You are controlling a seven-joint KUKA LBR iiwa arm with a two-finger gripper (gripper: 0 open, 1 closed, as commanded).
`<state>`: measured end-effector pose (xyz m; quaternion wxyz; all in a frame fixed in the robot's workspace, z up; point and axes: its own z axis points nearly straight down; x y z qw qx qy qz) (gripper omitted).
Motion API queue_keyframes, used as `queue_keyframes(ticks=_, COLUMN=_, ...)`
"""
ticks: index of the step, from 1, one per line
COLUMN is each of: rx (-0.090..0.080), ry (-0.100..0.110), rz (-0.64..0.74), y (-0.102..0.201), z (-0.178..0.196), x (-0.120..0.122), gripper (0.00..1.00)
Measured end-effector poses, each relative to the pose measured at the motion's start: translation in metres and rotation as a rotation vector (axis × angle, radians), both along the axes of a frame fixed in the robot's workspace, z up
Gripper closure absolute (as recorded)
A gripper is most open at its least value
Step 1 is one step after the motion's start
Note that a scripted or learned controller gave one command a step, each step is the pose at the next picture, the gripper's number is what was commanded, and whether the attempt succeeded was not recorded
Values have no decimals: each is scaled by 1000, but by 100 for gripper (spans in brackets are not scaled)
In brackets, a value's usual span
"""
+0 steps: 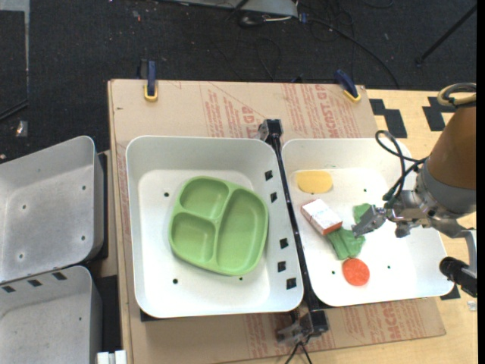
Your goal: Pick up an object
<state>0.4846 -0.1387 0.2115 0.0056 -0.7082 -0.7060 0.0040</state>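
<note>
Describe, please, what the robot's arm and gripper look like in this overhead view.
The arm enters from the right as a broad rounded body with an orange-brown band above a grey wrist section. Black cables loop along its near side. The gripper at the end is small, dark grey metal, with slim fingers.

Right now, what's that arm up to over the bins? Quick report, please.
Tool low in right bin, over green object. Nothing seen gripped. Small box and orange disc crowd close; yellow piece apart.
</note>
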Motion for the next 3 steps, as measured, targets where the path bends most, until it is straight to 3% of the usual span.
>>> queue_keyframes(ticks=1, rx=-2, ry=-13, rz=4, y=0, z=6, x=3, gripper=0)
queue_keyframes(ticks=3, rx=0, ry=-8, rz=1, y=4, z=-119, x=6, gripper=0)
